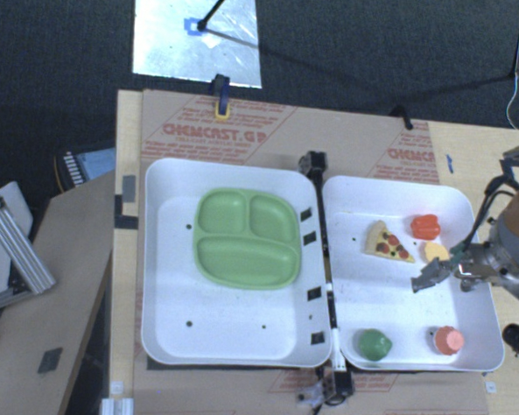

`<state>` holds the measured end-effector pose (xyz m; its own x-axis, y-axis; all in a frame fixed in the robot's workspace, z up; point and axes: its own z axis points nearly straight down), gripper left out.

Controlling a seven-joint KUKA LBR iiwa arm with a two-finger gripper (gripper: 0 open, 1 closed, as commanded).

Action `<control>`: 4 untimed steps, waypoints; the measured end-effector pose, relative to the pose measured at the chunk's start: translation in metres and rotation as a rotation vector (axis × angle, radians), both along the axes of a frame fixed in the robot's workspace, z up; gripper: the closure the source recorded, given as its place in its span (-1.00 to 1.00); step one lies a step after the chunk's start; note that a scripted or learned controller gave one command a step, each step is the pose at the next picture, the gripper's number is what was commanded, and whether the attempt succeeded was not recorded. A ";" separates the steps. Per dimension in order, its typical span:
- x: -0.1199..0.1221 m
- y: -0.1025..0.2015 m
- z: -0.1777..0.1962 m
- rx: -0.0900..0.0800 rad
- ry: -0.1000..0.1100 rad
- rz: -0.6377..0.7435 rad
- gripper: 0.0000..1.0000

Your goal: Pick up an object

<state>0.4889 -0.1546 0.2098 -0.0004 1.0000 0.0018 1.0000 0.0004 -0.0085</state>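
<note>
**Desk:** What does the overhead camera give you?

**Me:** I see two white bins side by side on the bench. The left bin holds a green divided plate, lying flat near the middle. The right bin has the loose pieces: a toy pizza slice towards its upper middle, an orange-red block just to the right of that, and a small yellow piece right below the block. Along the near wall I have a green ball and, further right, a pinkish-orange cylinder.

**Desk:** And the gripper?

**Me:** The gripper comes in from the right over the right bin, pointing left, its tip between the yellow piece and the cylinder. The dark fingers are blurred together from this angle, so I cannot tell how wide they stand. I see nothing between them.

**Desk:** Closest piece?

**Me:** The yellow one, just above the tip; whether they touch, I can't say.
</note>
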 end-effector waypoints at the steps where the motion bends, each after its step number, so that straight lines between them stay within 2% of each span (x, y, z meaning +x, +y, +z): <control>1: 0.002 0.000 0.004 -0.002 -0.010 0.003 -1.00; 3: 0.001 -0.015 -0.091 -0.001 -0.005 0.000 -1.00; 4: 0.001 -0.015 -0.127 -0.002 -0.009 0.000 -1.00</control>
